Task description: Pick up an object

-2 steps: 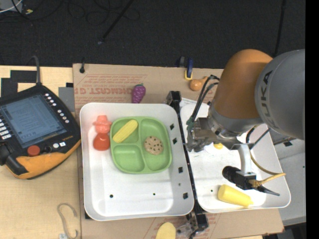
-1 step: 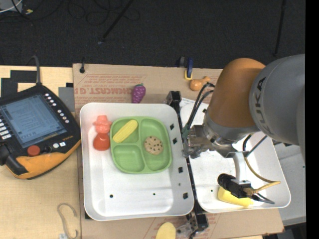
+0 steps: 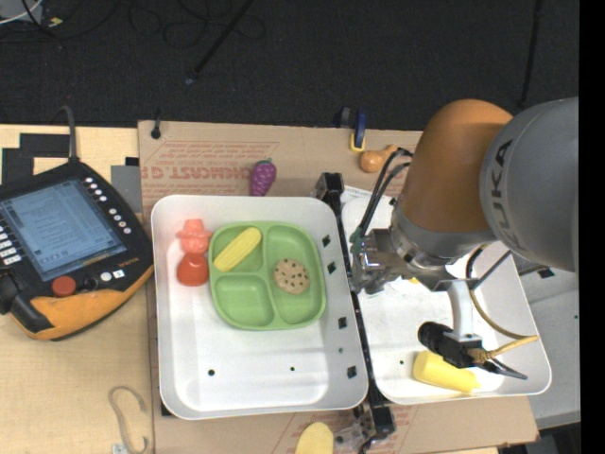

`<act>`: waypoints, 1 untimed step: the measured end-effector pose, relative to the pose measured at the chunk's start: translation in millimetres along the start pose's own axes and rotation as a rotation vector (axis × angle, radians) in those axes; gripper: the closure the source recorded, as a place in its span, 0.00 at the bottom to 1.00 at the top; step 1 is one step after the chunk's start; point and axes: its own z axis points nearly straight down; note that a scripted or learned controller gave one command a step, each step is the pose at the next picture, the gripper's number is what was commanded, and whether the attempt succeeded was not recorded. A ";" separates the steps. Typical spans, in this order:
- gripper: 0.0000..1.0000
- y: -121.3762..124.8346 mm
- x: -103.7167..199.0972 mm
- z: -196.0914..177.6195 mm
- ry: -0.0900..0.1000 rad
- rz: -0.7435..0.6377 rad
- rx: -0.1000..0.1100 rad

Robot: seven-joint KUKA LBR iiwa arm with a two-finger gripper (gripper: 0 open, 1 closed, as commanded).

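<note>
Left bin (image 3: 189, 367): green plate (image 3: 248, 303) with corn (image 3: 235, 248) and cookie (image 3: 290, 275), red figure (image 3: 193, 253) at its nine o'clock. Right bin (image 3: 402, 324): yellow block (image 3: 444, 374) at six o'clock. Whether the hand (image 3: 367, 270) is open or closed, I cannot tell.

The left bin (image 3: 246, 378) has bare floor across its near half, below the green divided plate (image 3: 248, 305). The plate takes up the middle and carries a corn cob (image 3: 235, 248) and a cookie (image 3: 291, 275). A red figure (image 3: 193, 253) stands just beside its left edge. In the right bin (image 3: 397, 334), the arm (image 3: 473, 178) overhangs the far part, and a yellow block (image 3: 444, 374) lies near the front rim.
</note>
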 end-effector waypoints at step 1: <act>1.00 2.1 9.4 17.2 0.000 0.000 0.002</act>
